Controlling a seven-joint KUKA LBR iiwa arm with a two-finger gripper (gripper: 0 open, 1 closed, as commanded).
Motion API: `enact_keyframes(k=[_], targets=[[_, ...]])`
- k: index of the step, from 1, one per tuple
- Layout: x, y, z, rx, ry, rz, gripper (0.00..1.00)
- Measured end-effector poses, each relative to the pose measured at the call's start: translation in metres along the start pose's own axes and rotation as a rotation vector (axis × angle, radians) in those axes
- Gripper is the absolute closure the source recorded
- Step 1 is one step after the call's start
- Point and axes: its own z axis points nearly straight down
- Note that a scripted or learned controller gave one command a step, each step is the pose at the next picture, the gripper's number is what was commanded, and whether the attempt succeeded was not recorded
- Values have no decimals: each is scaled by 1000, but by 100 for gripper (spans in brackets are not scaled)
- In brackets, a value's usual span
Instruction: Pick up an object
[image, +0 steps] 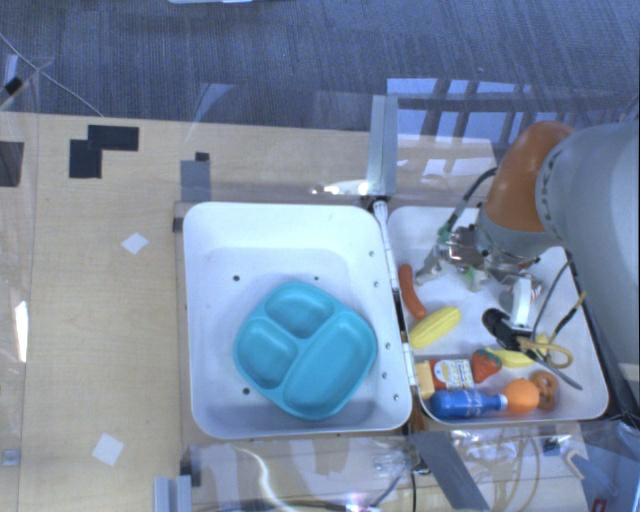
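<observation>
Now, gripper: I cannot tell its state.
Corn cob: my seven o'clock, long axis two-to-eight.

2 bins are sitting side by side on the bench. The left bin is holding a divided plate. In the right bin, a sausage is lying along the left wall, a corn cob just right of it, a bottle along the front wall. The arm is reaching in over the bin's back part.
</observation>
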Motion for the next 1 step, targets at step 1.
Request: enact_keyframes(k=[1], targets=[[0,-63,-2,-1,0,-25,0]])
